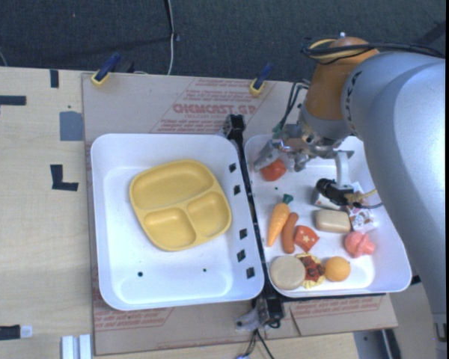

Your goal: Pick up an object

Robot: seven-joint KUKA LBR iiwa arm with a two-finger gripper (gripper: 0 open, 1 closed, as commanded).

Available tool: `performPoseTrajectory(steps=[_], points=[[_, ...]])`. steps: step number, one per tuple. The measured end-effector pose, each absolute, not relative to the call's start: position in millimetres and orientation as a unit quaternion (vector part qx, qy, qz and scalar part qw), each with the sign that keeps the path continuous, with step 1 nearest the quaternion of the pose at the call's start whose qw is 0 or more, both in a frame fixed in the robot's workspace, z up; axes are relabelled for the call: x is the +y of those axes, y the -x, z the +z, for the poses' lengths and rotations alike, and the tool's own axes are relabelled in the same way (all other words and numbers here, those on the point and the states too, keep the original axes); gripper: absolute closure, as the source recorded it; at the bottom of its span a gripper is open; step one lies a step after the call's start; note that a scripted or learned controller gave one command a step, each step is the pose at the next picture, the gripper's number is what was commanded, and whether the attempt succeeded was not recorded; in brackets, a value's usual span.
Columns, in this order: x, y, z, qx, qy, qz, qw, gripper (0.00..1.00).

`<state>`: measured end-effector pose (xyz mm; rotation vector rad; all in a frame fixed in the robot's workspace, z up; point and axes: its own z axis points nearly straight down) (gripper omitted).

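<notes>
two white bins sit side by side; the left bin (108, 223) holds a yellow tray (181, 203), and the right bin (389, 268) holds toy food. the gripper (284, 158) is low in the right bin's far corner, right at a red tomato (274, 170), and it is too hard to tell if it grips it. a carrot (278, 222), a sausage (289, 232) and an orange (337, 269) lie nearer the front.

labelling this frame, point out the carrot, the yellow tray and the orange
carrot (277, 223): camera view, middle of its orange body
yellow tray (180, 204): camera view, the ridge where its compartments meet
orange (337, 269): camera view, centre of the round fruit
</notes>
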<state>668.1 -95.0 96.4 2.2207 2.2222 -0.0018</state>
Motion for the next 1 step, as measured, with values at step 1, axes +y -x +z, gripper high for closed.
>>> performPoseTrajectory(steps=[1], points=[[-94.7, -667.9, 105.8, 0.708, -0.707, -0.0010, 0.000, 1.00]])
